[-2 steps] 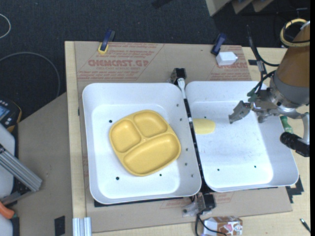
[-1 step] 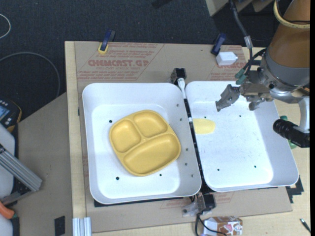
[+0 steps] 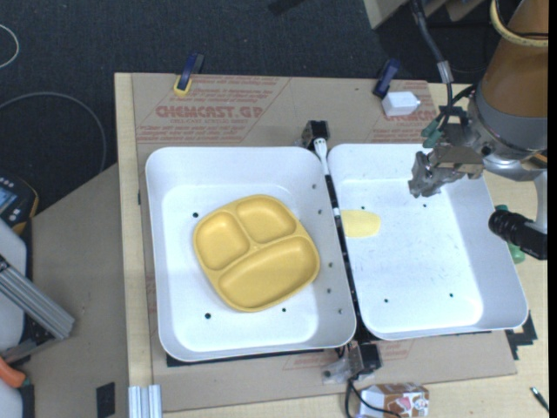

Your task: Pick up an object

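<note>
The gripper [image 3: 424,184] hangs over the right bin [image 3: 435,316], toward that bin's twelve o'clock side, with nothing seen between its fingers; whether they are spread or pressed together I cannot tell at this slant. Two things could be picked. A small pale yellow disc [image 3: 360,224] lies flat in the right bin at its nine o'clock edge, just beside the wall that divides the bins, and at about eight o'clock from the gripper. A yellow tray [image 3: 255,251] with three compartments sits in the middle of the left bin [image 3: 165,181]. The disc looks thin, light and perhaps soft; lying flush on the floor, it offers little edge, so a pinch across its width from straight above seems the best hold, though the near wall may crowd one finger. The tray looks like stiff, smooth plastic, light but wide; its raised rim or a divider ridge would be the place to grip, and it may tip or slip.
</note>
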`<state>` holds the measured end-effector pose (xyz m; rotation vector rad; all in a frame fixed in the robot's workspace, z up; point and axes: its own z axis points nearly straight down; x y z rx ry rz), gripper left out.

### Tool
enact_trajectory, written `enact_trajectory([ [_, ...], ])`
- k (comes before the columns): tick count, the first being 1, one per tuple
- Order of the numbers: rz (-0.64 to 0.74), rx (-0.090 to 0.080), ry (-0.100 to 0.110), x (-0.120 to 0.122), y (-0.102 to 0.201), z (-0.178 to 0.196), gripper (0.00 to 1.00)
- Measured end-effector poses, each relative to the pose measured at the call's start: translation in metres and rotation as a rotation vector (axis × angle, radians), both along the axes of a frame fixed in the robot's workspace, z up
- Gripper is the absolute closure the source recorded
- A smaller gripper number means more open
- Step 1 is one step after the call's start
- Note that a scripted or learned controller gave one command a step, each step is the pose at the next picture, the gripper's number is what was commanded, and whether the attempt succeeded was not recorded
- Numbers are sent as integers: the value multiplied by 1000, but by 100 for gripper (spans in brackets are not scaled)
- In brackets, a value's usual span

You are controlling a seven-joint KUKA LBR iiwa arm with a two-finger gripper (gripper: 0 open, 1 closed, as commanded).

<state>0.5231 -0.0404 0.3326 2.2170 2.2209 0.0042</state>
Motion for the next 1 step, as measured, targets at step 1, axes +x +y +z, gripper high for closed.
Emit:
enact_trajectory([
  [1,10,4,-2,-4,93,44,100],
])
